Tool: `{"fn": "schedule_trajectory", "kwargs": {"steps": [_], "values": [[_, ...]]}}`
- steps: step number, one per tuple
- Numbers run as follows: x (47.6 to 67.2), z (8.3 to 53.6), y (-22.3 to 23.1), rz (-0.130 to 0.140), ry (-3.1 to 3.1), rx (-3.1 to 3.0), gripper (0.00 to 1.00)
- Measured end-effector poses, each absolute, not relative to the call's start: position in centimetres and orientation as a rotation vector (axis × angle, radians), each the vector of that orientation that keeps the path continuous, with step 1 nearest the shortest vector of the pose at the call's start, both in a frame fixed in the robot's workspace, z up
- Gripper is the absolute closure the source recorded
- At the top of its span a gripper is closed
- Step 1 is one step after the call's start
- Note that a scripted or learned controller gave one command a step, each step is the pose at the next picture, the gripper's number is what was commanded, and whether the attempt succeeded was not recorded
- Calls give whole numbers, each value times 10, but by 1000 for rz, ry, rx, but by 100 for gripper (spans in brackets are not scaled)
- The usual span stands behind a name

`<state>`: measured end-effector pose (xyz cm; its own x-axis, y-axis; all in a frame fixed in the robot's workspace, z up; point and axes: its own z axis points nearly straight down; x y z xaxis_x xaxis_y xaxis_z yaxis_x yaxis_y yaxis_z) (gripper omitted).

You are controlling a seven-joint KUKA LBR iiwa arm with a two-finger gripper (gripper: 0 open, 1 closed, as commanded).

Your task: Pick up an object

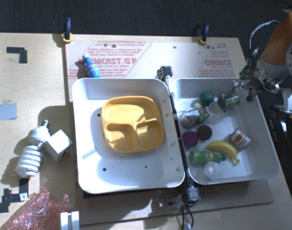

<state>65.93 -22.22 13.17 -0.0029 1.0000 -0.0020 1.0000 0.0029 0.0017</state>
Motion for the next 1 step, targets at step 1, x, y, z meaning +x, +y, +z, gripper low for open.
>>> {"fn": "schedule_trajectory", "kwargs": {"steps": [1], "values": [[611, 109, -159, -1, 2223, 2219, 0]]}}
